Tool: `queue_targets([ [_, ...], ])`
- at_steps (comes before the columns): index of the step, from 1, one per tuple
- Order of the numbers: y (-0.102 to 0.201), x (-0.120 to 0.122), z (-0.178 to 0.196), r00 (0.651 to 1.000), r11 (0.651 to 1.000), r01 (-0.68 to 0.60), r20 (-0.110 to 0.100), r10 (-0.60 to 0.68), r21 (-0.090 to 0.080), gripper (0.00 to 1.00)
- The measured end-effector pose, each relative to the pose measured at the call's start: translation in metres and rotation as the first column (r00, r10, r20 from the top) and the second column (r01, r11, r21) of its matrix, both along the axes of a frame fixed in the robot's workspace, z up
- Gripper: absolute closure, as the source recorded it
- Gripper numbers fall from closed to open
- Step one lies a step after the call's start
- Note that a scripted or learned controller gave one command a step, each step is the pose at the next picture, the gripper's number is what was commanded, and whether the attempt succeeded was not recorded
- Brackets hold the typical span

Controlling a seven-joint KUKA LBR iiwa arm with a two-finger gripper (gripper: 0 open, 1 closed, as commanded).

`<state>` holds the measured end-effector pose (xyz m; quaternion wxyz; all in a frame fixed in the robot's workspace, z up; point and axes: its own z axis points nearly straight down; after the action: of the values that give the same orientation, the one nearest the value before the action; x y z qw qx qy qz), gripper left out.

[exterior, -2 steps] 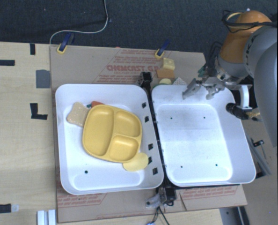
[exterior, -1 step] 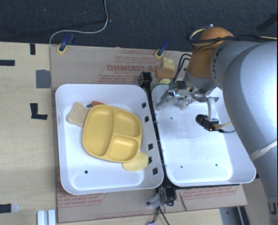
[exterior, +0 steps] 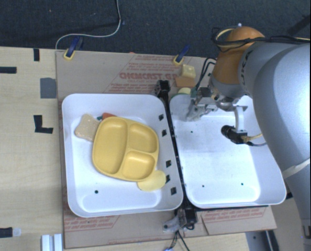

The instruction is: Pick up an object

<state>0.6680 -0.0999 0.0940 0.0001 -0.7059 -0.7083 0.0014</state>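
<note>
Camera view, read from above: finds the hand [exterior: 196, 109] low at the far left corner of the right bin [exterior: 250, 192], close to the wall shared with the left bin [exterior: 77, 192]. Cannot tell how far open; too small and too blurred against the white. Seems to carry nothing, judging by the bare white around it.

Candidates for the pick, all in the left bin:
- yellow divided plate [exterior: 125, 148], lying flat in the middle;
- tan slice [exterior: 85, 127], touching the plate's far left rim;
- pale yellow piece [exterior: 152, 181], tucked against the plate's near right edge;
- red scrap [exterior: 108, 116], mostly hidden behind the plate's far rim.

Also worth noting: tan block [exterior: 186, 76] and pale round piece [exterior: 184, 91] just beyond the right bin's far corner, near the hand but apparently outside the bin, on the surface [exterior: 19, 166].

To do the step well:
- Lift clear of the shared wall before crossing left.
- Aim for the tan slice or the pale yellow piece; probably small enough to close around.
- Avoid the plate's broad flat face; likely too wide, and its rim may slip.
- Come straight down, centred on the piece, away from the plate's edge.
- Close fully, then rise slowly and check for the piece in the hand before moving off.
</note>
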Motion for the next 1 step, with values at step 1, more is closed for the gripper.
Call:
queue_targets([
  [1,0.0000,-0.0001,-0.0005,1.000,1.000,0.000,0.000,0.000,0.000,0.00],
])
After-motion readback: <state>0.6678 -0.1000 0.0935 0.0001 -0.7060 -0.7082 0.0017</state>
